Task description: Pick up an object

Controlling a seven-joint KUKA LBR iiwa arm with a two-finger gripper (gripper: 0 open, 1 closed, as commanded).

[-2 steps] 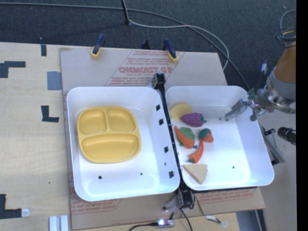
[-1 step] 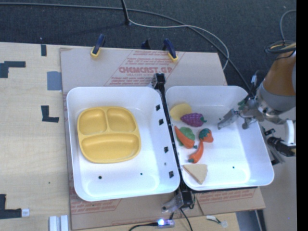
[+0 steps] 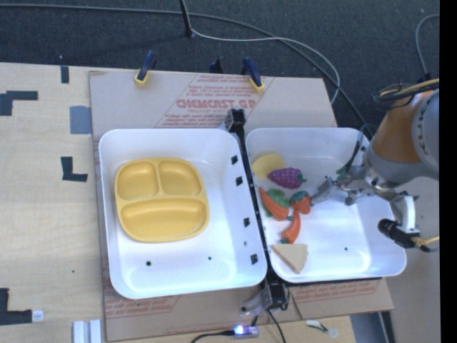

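Note:
The right bin (image 3: 357, 245) holds several toy foods. A yellow piece (image 3: 265, 164) lies at the back with purple grapes (image 3: 285, 177) in front of it. An orange carrot (image 3: 272, 204) with a green piece (image 3: 280, 195) lies near the bin's left wall. A small red piece (image 3: 303, 204) sits above an orange-red pepper (image 3: 291, 228), and a tan sandwich wedge (image 3: 290, 256) rests at the front. My gripper (image 3: 318, 194) reaches in low from the right, and its tip sits right beside the small red piece. Nothing is visibly held.
The left bin (image 3: 214, 263) carries a yellow divided plate (image 3: 161, 199). A black divider (image 3: 246, 191) runs between the bins. The arm's grey wrist (image 3: 378, 177) hangs over the right bin's right wall. Cables cross the dark floor behind the bench.

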